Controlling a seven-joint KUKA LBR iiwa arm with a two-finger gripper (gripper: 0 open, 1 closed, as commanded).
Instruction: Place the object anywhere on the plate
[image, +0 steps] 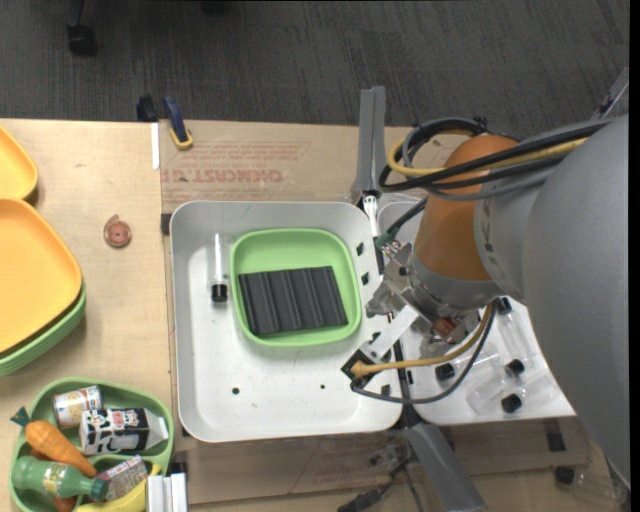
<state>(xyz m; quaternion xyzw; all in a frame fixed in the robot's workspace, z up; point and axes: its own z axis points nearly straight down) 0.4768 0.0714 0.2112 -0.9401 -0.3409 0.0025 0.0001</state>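
Observation:
A green square plate (292, 240) sits in the left bin (270, 390), toward its back right. A dark grey ribbed slab (292, 300) lies flat on the plate and covers most of its floor. Left of the plate lies a thin white tube with a black end (217, 268) on the bin floor. My gripper (392, 293) hangs under the orange-banded wrist at the divide between the two bins, just right of the plate's edge. The wrist hides most of it, and I see nothing held in it.
The right bin (545, 405) holds a few clear pieces with black caps (510, 385), partly under the arm. Orange plates (35, 270) are stacked at the far left of the bench. A green bowl of toy food (85, 440) stands at the front left.

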